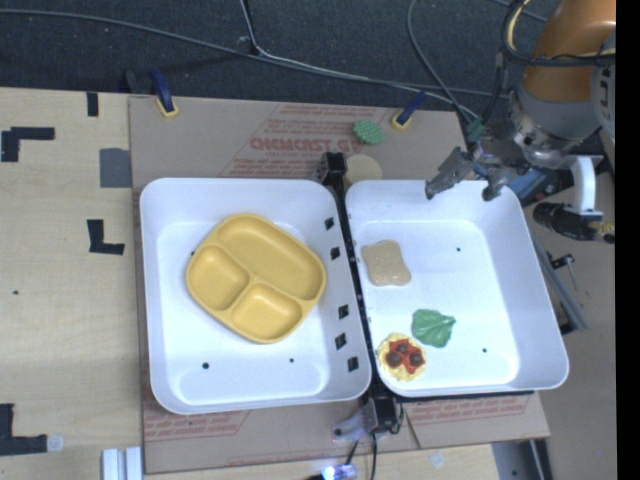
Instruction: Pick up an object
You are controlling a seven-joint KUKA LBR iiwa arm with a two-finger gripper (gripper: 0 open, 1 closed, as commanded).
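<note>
Camera view, left to right: yellow divided plate [256, 276] lying in left bin [165, 368]; in right bin [520, 268], tan bread slice [386, 264] near the divider, green leaf [433, 326] and small pizza [402, 357] toward the near edge; gripper [463, 183] above right bin's far rim, fingers spread apart, clasping nothing.

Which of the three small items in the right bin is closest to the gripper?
The tan bread-shaped piece, at the bin's left side. It lies above the green leaf and the red-topped round piece, so it is nearest the gripper at the top edge.
</note>
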